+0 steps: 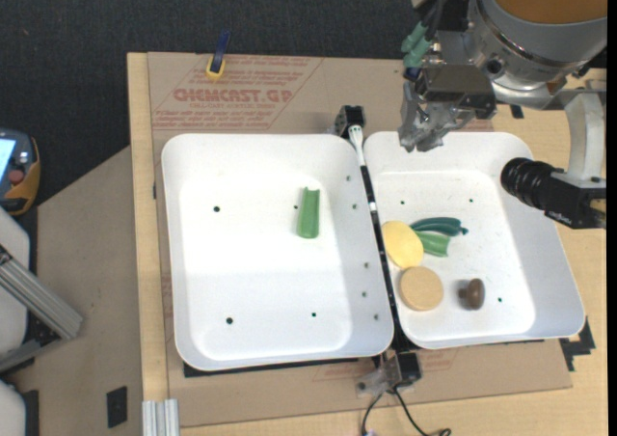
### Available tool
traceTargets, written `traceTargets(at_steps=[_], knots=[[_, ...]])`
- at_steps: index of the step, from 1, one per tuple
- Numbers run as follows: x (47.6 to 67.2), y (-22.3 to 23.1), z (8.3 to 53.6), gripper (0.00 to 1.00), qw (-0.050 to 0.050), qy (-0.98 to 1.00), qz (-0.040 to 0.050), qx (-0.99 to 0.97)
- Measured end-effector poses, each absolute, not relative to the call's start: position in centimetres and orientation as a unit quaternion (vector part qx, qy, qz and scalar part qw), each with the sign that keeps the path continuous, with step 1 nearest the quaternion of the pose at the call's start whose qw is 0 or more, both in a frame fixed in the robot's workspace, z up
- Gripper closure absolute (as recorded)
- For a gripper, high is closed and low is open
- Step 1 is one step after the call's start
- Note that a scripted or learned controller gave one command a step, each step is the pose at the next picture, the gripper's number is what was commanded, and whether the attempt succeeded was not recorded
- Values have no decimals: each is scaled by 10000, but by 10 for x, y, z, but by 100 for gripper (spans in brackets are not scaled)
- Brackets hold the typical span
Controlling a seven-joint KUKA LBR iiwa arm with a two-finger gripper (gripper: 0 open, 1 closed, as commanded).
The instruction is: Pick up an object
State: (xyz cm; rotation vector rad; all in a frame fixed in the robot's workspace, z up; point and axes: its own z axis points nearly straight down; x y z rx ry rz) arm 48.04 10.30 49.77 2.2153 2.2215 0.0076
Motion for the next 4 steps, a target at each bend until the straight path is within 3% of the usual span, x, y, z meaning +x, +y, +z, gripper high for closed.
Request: traceTargets(at_steps=[1, 2, 3, 4], knots=[[478, 133, 395, 100, -33, 7081, -53, 7061], [478, 84, 335, 100, -22, 7048, -43, 7094], [480, 127, 442, 100, 29, 7091, 64, 7051], [479, 125, 435, 0, -1, 7073, 0, 7070]])
